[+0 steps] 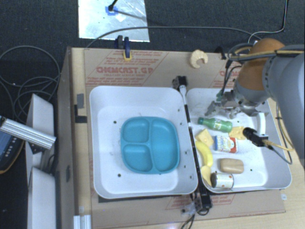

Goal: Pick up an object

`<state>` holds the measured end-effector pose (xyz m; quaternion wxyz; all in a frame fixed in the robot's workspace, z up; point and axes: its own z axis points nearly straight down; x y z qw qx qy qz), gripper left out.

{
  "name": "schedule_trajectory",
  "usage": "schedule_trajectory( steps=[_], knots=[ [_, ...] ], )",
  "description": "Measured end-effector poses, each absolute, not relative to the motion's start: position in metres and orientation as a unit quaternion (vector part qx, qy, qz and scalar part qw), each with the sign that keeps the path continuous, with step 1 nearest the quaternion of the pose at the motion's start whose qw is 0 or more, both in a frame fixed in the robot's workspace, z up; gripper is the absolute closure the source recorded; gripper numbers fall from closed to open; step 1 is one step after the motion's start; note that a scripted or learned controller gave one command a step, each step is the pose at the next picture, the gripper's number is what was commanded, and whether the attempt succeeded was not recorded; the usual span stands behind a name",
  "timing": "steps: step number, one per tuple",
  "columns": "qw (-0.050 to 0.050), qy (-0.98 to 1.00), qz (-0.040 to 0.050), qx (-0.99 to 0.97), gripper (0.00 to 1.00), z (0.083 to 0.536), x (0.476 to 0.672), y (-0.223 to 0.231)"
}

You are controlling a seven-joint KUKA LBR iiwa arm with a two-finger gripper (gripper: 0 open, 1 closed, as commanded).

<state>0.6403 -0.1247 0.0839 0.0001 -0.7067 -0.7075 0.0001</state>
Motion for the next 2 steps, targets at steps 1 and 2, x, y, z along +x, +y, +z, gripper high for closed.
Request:
schedule_trajectory(
  steps=[1, 2],
  knots=[
    [-0.001, -0.707, -0.0002, -0.707, 0.0, 0.131, 0.568, -0.161],
    [-0.003, -0.707, -0.001, -0.707, 0.0, 0.208, 0.587, -0.187]
  ],
)
